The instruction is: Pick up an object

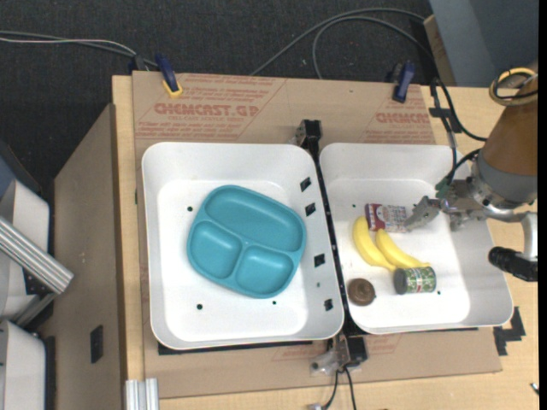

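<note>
End effector (420,213) sits low in the right bin (479,310), coming in from the right, tip pointing left toward the small packet (386,218) at the back of the cluster. Whether its fingers are spread or pressed together, you cannot tell from above; the metal blurs into the white floor. Nothing shows between them, so treat it as carrying nothing. It looks just beside the packet's right edge, possibly touching; the slant hides which.

Candidates, all in the right bin:
- packet, flat, red-and-white print, nearest the tip
- two bananas (381,246), side by side, running diagonally, upper ends just under the packet
- green can (414,279) on its side, touching the lower end of the bananas
- brown round thing (362,292), alone near the bin's front left corner

Left bin (162,229) carries a teal divided plate (246,240), well apart from the arm.

Doing the step well, as a judgement: pick one target before closing. The packet lies flat and thin, so a side pinch will likely slide over it. The bananas offer more body; straddle one across its width, clear of the can. Come down straight, and close only once the fingers flank the fruit. Lift slowly and check for something actually held.
</note>
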Robot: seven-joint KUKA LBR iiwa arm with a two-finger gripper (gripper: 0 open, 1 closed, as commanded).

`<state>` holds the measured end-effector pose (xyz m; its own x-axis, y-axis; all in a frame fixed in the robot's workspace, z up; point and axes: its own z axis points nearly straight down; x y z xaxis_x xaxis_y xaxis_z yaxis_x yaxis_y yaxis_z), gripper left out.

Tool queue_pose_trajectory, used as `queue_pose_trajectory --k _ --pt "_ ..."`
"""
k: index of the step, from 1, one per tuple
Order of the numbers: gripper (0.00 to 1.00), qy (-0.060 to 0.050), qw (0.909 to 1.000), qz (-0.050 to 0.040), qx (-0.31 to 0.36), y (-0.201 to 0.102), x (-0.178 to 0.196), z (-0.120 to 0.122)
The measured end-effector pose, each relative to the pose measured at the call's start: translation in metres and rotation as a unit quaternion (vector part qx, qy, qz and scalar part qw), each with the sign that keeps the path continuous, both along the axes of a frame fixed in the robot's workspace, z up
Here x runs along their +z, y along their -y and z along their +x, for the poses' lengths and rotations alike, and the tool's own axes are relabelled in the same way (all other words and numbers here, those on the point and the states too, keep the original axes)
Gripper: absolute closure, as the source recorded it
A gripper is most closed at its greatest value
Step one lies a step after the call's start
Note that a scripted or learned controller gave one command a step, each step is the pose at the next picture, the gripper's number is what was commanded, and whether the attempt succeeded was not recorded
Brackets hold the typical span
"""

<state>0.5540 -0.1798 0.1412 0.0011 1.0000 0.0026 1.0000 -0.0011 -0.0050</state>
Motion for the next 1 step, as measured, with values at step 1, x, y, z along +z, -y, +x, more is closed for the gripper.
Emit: queue_pose_trajectory --k 1 --pt "0.0 -0.001 1.0 0.0002 0.001 -0.001 -0.053 -0.0008"
